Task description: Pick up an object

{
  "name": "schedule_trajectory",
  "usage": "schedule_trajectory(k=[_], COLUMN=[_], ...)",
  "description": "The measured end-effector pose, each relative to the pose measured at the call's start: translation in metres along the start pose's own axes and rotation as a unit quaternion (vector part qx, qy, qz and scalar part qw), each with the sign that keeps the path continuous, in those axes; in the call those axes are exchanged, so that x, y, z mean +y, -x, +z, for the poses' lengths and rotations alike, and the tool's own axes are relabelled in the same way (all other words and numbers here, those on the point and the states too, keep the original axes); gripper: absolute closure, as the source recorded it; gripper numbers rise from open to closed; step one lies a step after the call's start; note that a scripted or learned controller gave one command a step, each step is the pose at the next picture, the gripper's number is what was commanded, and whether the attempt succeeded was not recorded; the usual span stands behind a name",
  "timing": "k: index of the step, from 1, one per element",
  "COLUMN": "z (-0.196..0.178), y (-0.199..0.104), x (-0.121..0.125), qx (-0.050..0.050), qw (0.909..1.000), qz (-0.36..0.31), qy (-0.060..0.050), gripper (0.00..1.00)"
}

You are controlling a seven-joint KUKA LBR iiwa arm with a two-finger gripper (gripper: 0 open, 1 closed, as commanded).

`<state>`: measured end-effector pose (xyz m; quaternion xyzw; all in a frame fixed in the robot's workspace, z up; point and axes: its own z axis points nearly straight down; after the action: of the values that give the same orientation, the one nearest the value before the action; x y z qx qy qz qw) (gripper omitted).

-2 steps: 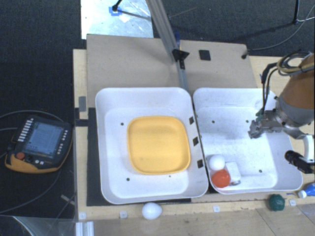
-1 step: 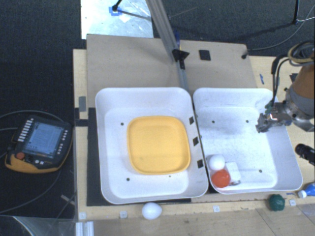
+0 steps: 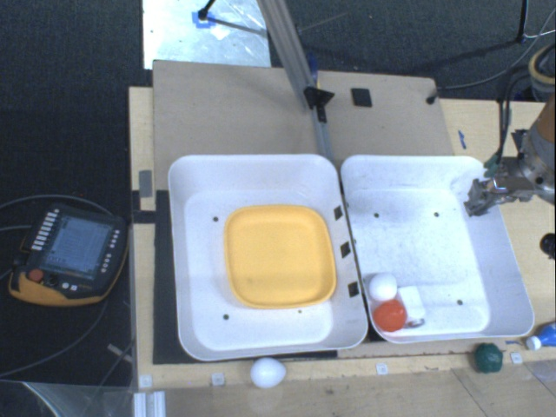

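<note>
In the right bin (image 3: 434,233), at its near left corner, lie a white ball (image 3: 382,287), a red-orange ball (image 3: 390,315) and a small white block (image 3: 409,302), all close together. A square yellow plate (image 3: 280,255) rests in the middle of the left bin (image 3: 195,233). My gripper (image 3: 479,199) hangs over the right bin's far right edge, well away from the balls, and nothing shows between its fingers.
A white egg-shaped object (image 3: 268,372) lies on the bench in front of the left bin. A dark green ball (image 3: 487,357) and a blue item (image 3: 547,335) sit by the right bin's near right corner. A teach pendant (image 3: 68,254) lies at the left.
</note>
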<state>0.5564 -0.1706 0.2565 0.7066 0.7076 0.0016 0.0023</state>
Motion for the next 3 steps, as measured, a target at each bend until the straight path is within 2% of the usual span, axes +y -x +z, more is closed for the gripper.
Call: schedule_trajectory(k=[2,3], z=[-0.009,0.007], y=[-0.109,-0.154], x=[0.008,0.004], qx=[0.001,0.001], qw=[1.0000,1.0000], qz=[-0.002,-0.001], qy=[-0.002,-0.003], gripper=[1.00,1.00])
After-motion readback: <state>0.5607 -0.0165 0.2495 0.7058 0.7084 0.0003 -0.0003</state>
